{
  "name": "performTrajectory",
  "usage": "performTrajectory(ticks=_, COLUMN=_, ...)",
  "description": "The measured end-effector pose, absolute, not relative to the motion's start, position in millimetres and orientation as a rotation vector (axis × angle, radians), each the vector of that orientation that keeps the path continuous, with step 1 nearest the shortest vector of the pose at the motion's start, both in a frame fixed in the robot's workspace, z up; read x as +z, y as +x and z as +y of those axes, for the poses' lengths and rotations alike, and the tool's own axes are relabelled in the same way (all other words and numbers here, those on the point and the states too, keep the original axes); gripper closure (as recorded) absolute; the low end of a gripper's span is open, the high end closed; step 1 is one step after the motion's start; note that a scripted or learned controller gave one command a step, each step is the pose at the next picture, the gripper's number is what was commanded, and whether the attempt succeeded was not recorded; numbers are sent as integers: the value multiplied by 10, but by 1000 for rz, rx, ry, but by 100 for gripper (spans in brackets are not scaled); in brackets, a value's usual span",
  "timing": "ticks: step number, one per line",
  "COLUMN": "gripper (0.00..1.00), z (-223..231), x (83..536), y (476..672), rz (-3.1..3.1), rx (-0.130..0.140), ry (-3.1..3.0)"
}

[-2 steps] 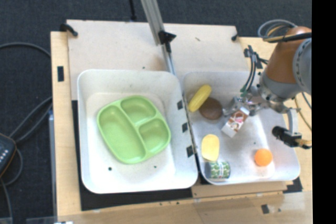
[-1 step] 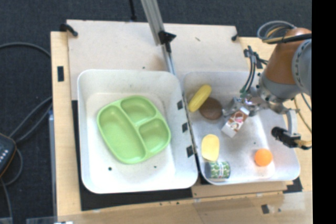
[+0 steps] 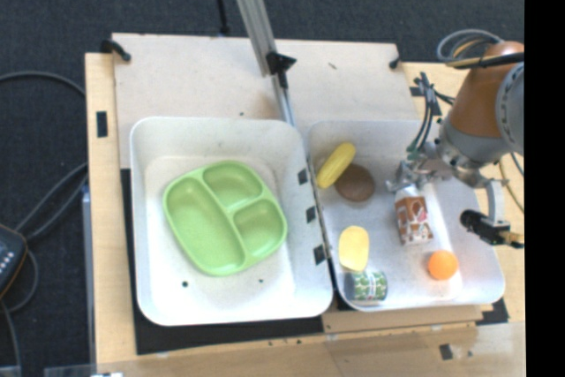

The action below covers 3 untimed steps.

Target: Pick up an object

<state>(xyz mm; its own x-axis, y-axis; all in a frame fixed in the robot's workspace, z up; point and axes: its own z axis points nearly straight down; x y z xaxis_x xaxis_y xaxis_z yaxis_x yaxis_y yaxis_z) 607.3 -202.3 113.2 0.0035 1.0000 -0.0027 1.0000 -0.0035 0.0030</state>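
Observation:
The right bin [image 3: 468, 291] holds a yellow banana-like piece [image 3: 335, 165], a brown round disc [image 3: 356, 184], a pale yellow piece [image 3: 354, 248], a green patterned can [image 3: 367, 285], an orange ball [image 3: 442, 265] and a brown-and-white carton [image 3: 412, 220]. My gripper [image 3: 411, 176] hangs over the upper middle of that bin, just above the carton's top end and right of the brown disc. Nothing shows between its fingers.
The left bin [image 3: 150, 278] carries a green divided tray [image 3: 225, 216]. A metal post [image 3: 252, 4] rises from behind the bins, near their shared edge. Black clips sit along the divider between the bins.

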Motion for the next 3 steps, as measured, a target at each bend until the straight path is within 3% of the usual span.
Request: performTrajectory(ticks=3, gripper=100, z=-2089, x=2714, y=6070, rz=2219, rx=6, ry=2211)
